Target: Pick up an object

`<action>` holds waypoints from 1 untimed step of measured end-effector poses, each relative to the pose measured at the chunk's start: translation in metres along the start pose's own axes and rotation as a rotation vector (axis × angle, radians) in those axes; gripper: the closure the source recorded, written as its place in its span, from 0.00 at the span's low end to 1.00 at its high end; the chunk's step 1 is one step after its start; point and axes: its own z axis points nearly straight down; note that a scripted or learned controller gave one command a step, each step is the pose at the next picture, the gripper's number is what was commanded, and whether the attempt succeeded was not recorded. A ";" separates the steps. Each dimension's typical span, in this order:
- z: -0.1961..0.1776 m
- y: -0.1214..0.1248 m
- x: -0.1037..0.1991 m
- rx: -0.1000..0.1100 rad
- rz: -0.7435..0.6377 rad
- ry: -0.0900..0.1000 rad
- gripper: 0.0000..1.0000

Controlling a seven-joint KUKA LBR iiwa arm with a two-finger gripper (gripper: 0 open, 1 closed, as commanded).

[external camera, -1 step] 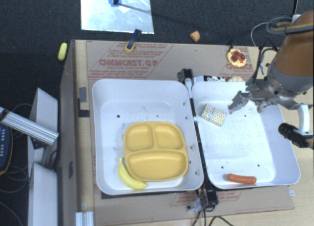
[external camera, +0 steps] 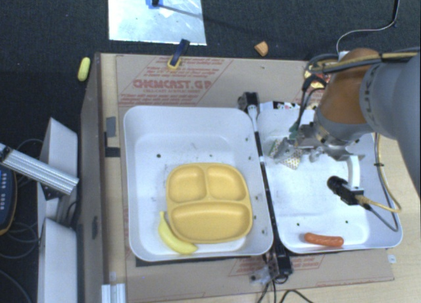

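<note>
Arm (external camera: 368, 98): grey with an orange band, enters from the right edge and bends down over the upper part of the right bin.
Gripper (external camera: 289, 152): low over the upper left corner of the right bin, near the divider between the two bins; whether it is open or closed, I cannot tell, and nothing can be seen held in it.
Right bin (external camera: 309, 209): right half of the frame; holds an orange-red sausage.
Sausage (external camera: 323, 240): lies flat near the bin's lower edge, well apart from the gripper.
Left bin (external camera: 141, 163): centre left of the frame; holds a yellow plate and a banana.
Yellow plate (external camera: 209, 202): three compartments, sits in the lower middle of the left bin.
Banana (external camera: 172, 236): at the plate's lower left edge, touching or just beside it, close to the bin's lower rim.
Bench top (external camera: 177, 81): brown board with red lettering, above the bins.
</note>
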 end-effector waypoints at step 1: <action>0.028 -0.021 -0.037 -0.003 0.002 -0.001 0.00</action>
